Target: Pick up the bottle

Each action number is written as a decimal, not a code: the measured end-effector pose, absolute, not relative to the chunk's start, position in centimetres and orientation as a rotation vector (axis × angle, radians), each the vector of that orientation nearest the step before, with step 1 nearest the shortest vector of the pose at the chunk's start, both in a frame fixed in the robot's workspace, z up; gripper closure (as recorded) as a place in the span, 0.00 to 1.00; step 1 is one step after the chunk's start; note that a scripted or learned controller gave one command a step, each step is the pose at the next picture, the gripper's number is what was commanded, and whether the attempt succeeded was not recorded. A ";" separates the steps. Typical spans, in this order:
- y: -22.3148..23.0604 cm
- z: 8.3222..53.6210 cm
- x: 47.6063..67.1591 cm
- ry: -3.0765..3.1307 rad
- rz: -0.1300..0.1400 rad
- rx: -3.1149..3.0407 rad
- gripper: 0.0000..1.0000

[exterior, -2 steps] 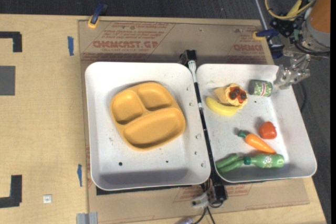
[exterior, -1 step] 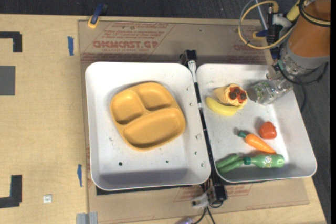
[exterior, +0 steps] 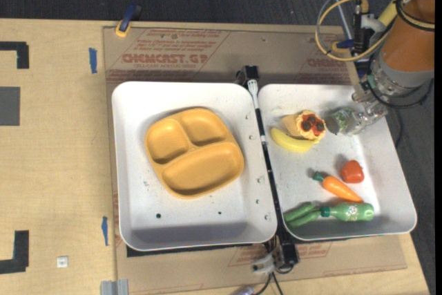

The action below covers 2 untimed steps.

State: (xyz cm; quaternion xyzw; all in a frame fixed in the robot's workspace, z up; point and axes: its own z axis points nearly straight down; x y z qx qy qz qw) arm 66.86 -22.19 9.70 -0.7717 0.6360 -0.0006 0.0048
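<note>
A green bottle (exterior: 340, 212) with a speckled label lies on its side near the front edge of the right bin (exterior: 399, 169), its darker end pointing left. My gripper (exterior: 368, 109) hangs low over the back right corner of that bin, under the grey wrist and orange band. Just left of the gripper lies a clear, glassy object (exterior: 342, 121); I cannot tell whether the gripper touches it. The green bottle is well in front of the gripper, about a bin's depth away.
The right bin also holds a banana (exterior: 290, 141), a pizza slice (exterior: 311, 124), a red tomato (exterior: 352, 171) and a carrot (exterior: 337, 186). A yellow divided plate (exterior: 195, 150) sits in the left bin (exterior: 131, 148). Cables loop behind the arm.
</note>
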 end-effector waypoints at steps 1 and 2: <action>-19.0 8.6 66.8 2.405 0.001 -2.015 1.00; -22.4 18.6 59.3 2.366 -0.003 -2.062 1.00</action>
